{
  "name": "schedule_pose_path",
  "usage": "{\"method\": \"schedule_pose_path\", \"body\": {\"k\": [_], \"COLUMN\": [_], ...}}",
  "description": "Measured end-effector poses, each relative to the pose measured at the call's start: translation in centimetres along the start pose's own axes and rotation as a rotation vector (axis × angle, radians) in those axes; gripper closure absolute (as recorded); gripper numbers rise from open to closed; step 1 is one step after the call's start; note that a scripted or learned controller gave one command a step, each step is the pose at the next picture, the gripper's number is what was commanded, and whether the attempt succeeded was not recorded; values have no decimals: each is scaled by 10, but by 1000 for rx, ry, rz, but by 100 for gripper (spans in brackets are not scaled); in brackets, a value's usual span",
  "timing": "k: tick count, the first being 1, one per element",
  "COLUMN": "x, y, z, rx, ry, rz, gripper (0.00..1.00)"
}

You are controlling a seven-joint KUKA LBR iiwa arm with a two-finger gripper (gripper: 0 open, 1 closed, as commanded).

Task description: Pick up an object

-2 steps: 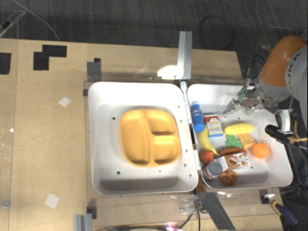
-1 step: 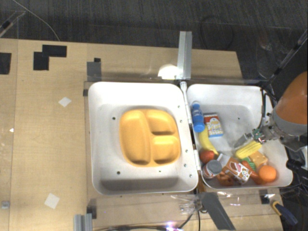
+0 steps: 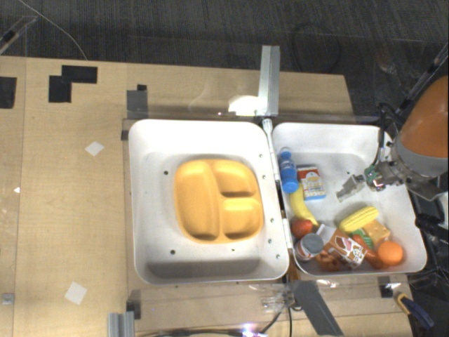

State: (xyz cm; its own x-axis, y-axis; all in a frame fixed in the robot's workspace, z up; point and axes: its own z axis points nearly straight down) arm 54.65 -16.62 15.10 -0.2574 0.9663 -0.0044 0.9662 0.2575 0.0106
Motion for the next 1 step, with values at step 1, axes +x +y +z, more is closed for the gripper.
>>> {"method": "schedule_pose_path", "body": {"k": [1], "x": [1], "y": [0], "z": [-44], "rx": [5], "ry": [1], "rz": [174], "gripper": [0]}}
